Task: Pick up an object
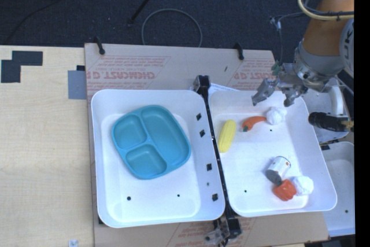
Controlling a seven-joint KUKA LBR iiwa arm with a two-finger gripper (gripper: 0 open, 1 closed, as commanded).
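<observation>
Above the far edge of the right bin [324, 153], the gripper [278, 95] is seen spread apart and empty, and the orange carrot [253, 122] just below it should be straddled squarely before the fingers are closed.

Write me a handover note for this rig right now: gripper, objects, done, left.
Gripper: open, holding nothing, hanging over the far edge of the right bin.
Right bin: corn cob, carrot touching a white ball, small can, orange piece against a white lump.
Left bin: blue divided plate.
Done: no pick yet.
Left: choose an object, descend, grasp, lift. Carrot and white ball lie nearest.
</observation>
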